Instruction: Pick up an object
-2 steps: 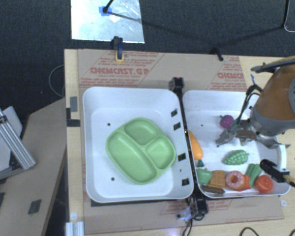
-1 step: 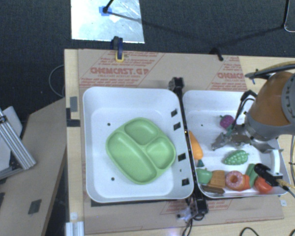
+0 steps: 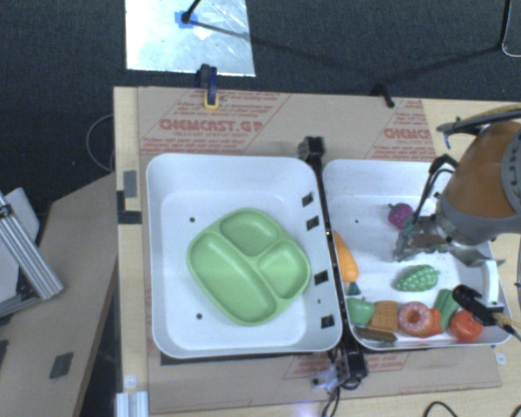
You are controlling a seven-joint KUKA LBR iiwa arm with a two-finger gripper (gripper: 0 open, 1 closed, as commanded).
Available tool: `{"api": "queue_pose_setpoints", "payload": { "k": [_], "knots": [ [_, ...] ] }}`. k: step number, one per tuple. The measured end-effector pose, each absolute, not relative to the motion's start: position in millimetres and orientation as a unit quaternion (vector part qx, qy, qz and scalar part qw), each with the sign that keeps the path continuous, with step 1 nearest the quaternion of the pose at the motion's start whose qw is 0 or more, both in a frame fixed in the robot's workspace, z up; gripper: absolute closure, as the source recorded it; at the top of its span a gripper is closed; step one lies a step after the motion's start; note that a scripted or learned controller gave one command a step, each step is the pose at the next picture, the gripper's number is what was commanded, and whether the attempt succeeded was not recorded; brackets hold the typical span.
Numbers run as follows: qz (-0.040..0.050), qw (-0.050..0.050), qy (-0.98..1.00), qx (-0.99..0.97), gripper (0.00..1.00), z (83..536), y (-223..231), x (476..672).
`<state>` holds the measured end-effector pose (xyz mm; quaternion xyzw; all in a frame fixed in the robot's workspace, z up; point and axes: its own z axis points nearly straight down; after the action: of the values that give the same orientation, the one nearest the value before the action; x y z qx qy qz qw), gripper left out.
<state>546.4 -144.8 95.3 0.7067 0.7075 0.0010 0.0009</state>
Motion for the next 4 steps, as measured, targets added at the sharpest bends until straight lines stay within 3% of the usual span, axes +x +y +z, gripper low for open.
{"api": "queue_pose_setpoints", "payload": {
  "k": [3, 4],
  "knots": [
    [0.0018, 0.003, 0.709, 0.706, 1.0, 227.2, -140.2, 547.7],
    [0.0015, 0.001, 0.711, 0.704, 1.0, 233.7, -85.8, 556.1]
  ]
}}
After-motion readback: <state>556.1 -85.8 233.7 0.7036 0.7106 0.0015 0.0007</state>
